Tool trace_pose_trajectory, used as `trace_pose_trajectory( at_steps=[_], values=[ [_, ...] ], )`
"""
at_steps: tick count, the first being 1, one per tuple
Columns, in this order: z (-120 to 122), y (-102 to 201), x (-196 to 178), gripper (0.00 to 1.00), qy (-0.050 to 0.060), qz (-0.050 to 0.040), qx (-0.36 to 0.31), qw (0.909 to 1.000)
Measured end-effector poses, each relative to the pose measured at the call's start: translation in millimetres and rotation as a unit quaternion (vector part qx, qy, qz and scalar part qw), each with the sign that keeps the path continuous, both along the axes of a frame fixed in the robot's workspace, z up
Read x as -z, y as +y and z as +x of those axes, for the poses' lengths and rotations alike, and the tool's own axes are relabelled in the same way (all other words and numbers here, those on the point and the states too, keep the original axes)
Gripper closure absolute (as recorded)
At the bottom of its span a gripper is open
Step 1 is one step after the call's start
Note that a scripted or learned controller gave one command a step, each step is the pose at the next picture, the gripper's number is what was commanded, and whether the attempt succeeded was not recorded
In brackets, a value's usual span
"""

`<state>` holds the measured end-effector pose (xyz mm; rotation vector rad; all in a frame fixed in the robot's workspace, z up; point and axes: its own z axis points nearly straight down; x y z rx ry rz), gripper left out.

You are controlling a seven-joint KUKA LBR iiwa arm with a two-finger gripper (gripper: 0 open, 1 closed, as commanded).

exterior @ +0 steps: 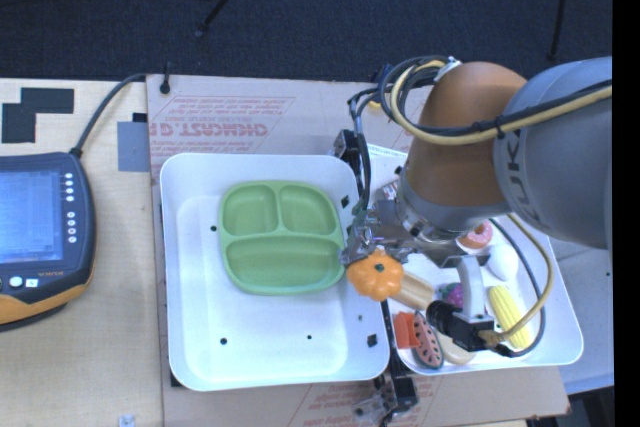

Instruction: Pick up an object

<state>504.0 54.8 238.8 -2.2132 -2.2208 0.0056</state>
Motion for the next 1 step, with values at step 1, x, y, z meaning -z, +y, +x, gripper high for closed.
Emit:
trace_pose_trajectory(
  at_steps=[1],
  values=[
    [5.6, 9.7, 20.8, 1.00, 0.001, -0.0012, 0.001, 1.0000]
  ],
)
